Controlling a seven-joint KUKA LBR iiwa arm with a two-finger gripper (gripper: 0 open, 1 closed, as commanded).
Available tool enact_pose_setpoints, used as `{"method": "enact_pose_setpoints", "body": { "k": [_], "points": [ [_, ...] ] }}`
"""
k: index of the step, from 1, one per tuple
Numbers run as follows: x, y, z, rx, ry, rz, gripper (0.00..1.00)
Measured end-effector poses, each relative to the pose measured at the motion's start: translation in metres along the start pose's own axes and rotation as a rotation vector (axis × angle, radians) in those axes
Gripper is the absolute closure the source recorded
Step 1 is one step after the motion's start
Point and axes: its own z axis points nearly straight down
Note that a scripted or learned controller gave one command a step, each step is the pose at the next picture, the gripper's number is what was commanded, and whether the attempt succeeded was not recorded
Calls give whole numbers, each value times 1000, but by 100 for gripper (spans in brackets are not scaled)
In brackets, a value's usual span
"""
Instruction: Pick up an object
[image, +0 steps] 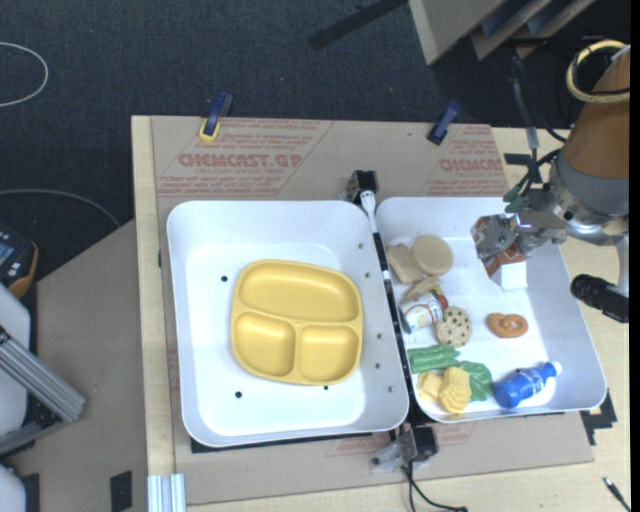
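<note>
Nearest the camera, along the front edge of the right bin (590, 350): a blue bottle (522, 384) with a white cap, lying on its side; a green leafy piece (452, 361) beside it; yellow corn-like pieces (447, 390) touching the green piece at the bin's front corner.

Middle of the right bin: a speckled round cookie (453, 325); a small can (421, 314) on its side, just left of the cookie; a brown pretzel (508, 324), apart from the rest toward the right wall.

Left bin (200, 240): one yellow divided tray (296, 321), three compartments, lying flat near the centre.

Farther back in the right bin: a tan round disc (433, 254) overlapping a tan slice (404, 263) near the divider between the bins.

Far right of the right bin: the gripper (497, 246) (dark, low over the bin floor), with a small white block (513, 275) directly beneath and in front of it. Whether the fingers were spread or closed, and whether they had hold of anything, could not be told. The grey arm with its orange band (600, 140) rose behind, toward the right edge.

Beyond the bins: brown cardboard sheet (300, 150) printed in red lettering, held by two clamps (212, 117) at its far edge.
</note>
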Motion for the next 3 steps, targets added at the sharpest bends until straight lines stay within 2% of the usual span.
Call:
{"method": "enact_pose_setpoints", "body": {
  "k": [1,2,3],
  "points": [
    [52,-21,11,1,1,-2,100],
    [87,-64,8,2,0,0,100],
    [106,-64,14,0,-1,1,100]
  ]
}}
